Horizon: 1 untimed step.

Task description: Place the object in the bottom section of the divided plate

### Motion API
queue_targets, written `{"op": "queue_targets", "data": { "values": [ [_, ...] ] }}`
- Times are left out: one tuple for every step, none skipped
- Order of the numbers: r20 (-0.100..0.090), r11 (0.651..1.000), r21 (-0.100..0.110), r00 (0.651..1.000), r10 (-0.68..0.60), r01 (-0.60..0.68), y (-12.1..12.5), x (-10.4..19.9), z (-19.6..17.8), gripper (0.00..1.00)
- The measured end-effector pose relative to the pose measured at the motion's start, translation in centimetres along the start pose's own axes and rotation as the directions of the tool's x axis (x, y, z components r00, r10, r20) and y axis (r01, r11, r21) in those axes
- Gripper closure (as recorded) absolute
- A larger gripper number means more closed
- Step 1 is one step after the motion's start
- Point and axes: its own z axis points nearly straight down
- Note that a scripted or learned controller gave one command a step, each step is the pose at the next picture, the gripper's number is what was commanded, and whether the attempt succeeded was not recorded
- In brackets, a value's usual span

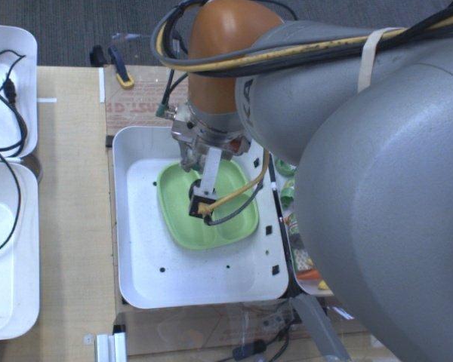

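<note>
Grey and bulky, the one arm (377,187) lies nearest the lens and covers the desk's right side. It bends in from the right edge, and its orange band (223,47) sits above the wrist, which points straight down. One gripper (198,168) hangs over the far left part of one green divided plate (234,198); whether it is released or clenched cannot be told, and I can't see anything in its grasp. The plate lies flat in the middle of one white bin (136,277) near the desk's centre. It is a rounded square, about as wide as long, so no long axis stands out; its corners are turned slightly off the bin's walls. Its sections are hard to make out. One blue and yellow tool (121,68) lies at the desk's far edge
</note>
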Motion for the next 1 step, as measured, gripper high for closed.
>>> {"op": "queue_targets", "data": {
  "values": [
    [0.000,1.000,0.000,1.000,0.000,0.000,0.00,0.00,0.01,0.00]
  ]
}}
